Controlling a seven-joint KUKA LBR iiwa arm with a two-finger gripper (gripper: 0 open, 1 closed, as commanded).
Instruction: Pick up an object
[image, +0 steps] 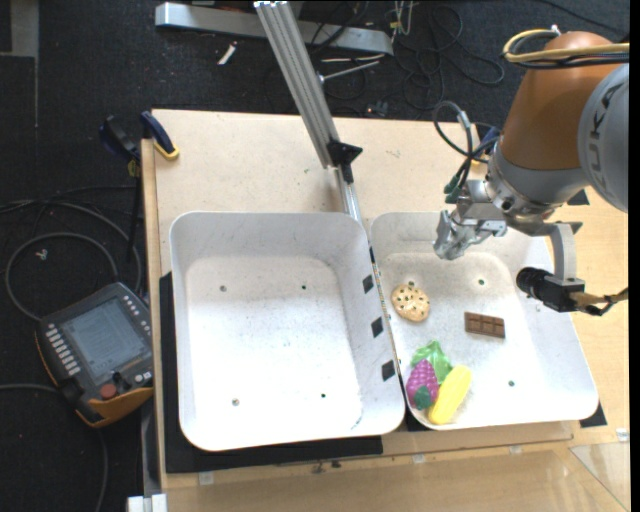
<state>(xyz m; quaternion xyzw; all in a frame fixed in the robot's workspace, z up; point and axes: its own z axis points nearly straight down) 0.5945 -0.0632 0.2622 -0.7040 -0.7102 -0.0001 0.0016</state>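
The grey arm with the orange band is reaching in from the right, and its two-finger metal tool (452, 243) is hanging over the far end of the right-hand shallow white bin (560, 372), above bare floor. Whether it is released or clenched cannot be told from this slanted view; nothing is showing between its tips.

The candidates are all lying in that same bin, nearer the camera than the tool. A round tan cookie with dark chips (410, 301) is sitting close to the wall shared with the left-hand white bin (200, 300). A small brown chocolate bar (485, 324) is lying flat towards the middle, apart from the cookie. At the near end, a purple bunch of toy grapes with green leaves (424, 378) is touching a yellow toy corn cob (451, 393).

This looks like the approach step, with no grasp made. The next move is calling for travel towards one object, then a straight descent; the cookie seems the closest, though the neighbouring wall is limiting room beside it.
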